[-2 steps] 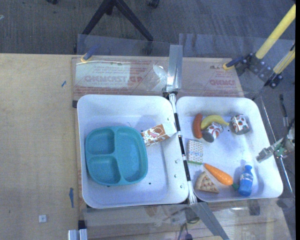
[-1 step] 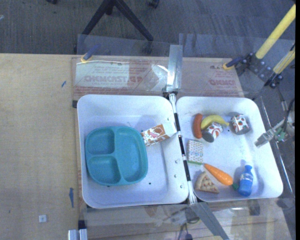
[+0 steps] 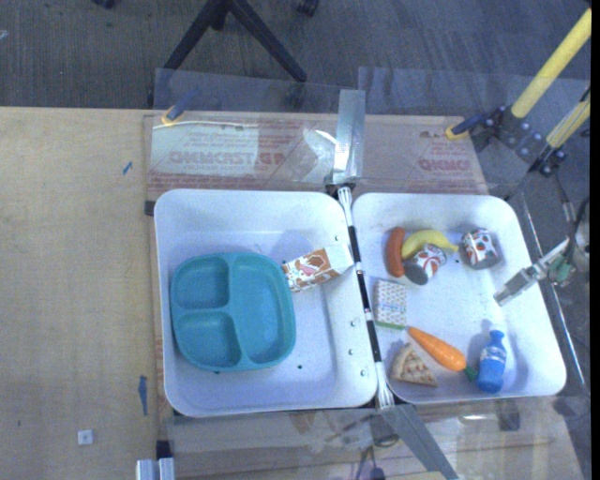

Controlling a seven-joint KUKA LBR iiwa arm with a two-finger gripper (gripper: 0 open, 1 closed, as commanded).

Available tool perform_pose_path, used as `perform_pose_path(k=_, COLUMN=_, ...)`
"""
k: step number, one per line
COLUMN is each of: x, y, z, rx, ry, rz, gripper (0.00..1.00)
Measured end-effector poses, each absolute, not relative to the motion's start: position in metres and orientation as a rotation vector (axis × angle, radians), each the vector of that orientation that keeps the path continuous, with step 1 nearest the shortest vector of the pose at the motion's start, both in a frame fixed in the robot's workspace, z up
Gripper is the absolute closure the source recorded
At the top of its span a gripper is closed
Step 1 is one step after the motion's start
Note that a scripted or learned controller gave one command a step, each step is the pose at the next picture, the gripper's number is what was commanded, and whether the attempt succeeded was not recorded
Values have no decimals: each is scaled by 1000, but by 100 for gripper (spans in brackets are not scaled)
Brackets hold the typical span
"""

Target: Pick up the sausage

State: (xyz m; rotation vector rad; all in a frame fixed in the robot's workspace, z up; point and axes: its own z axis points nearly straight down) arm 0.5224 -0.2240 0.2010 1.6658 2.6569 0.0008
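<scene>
Wooden benchtop (image 3: 66,281), grey carpet (image 3: 94,47), black tripod legs (image 3: 234,28).

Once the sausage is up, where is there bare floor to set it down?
Left bin: bare floor behind the teal tray and right of it, below the carton. Right bin: a bare patch mid-right, between cube and bottle. Crowded around the sausage.

bench (image 3: 66,281) | on it: left bin (image 3: 187,211), right bin (image 3: 506,220), side by side
</scene>
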Motion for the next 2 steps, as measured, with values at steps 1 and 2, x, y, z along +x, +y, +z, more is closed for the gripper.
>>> perform_pose_path(k=1, x=504, y=-137, z=332, rx=1726, ry=2620, rz=2, gripper=0)
perform_pose_path(k=2, x=545, y=-71, z=436, rx=1821, ry=2556, rz=2, gripper=0)
